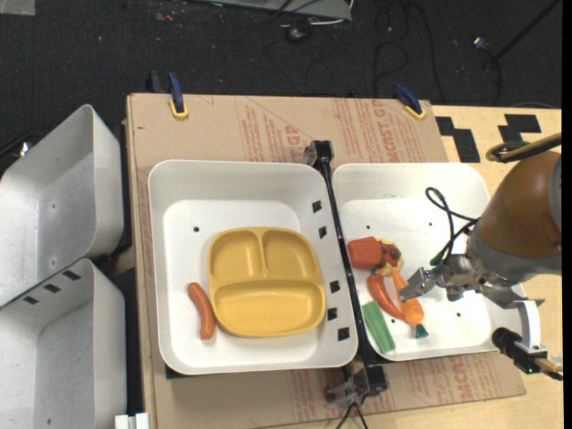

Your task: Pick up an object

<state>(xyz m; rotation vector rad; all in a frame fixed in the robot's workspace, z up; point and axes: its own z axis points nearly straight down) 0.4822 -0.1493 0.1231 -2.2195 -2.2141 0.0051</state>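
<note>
In the right bin (465,181) lie several toy foods: a red-orange chunk (365,252), a red chili pepper (384,296), an orange carrot piece (412,312) with a green tip, and a green stick (379,326) near the front left corner. My gripper (420,284) reaches in from the right, low over the bin, its tip just right of the chili and above the carrot piece. Nothing shows between its fingers. The left bin (179,186) holds a yellow divided plate (265,281) and an orange sausage (202,310) to its left.
The arm's orange wrist band (527,206) hangs over the right bin's right side, with a black cable (444,206) looping toward the gripper. White spare bins (54,195) stand off the bench's left. Blue clamps (177,90) hold the cardboard at the back.
</note>
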